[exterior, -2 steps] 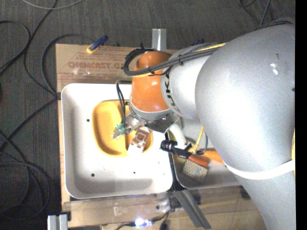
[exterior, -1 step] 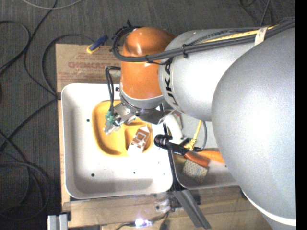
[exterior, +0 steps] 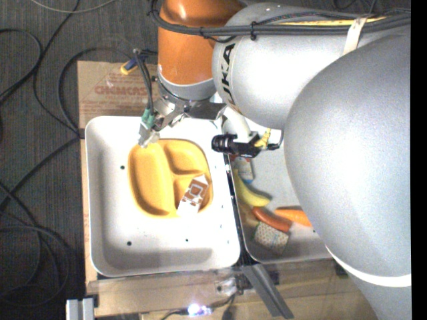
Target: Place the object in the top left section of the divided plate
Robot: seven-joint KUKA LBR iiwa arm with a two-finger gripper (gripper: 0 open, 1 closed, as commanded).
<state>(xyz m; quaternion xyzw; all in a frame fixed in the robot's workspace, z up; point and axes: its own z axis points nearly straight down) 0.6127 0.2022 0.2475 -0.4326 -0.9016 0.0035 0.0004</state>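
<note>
Lying in the smooth yellow divided plate (exterior: 155, 179), a boxy white object (exterior: 193, 195); fingers' state unclear

One fixed camera looks down at a slant on both white bins (exterior: 100, 245), arm (exterior: 320, 99) entering from right.

The arm (exterior: 320, 112) hides most of the right bin (exterior: 267, 255), well right of the gripper (exterior: 148, 132). It partly covers a banana (exterior: 252, 195), a carrot (exterior: 283, 217) and a speckled item (exterior: 270, 237) there.
</note>
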